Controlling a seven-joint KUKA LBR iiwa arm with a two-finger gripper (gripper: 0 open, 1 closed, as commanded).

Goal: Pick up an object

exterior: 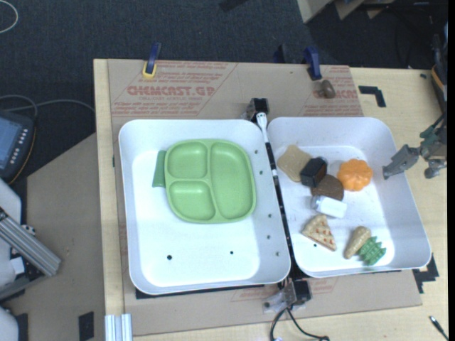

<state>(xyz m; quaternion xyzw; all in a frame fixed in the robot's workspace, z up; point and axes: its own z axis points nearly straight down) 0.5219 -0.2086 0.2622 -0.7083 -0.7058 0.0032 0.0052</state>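
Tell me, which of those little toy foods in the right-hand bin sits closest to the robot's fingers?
The orange pumpkin-like piece. It lies furthest toward the bin's right wall, where the gripper sits; the other pieces lie further left or lower.

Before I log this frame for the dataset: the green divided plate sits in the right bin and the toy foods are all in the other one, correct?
Not quite. The camera view shows the green divided plate in the left bin, not the right. The toy foods, such as the orange piece and the pizza slice, are all in the other one, the right bin.
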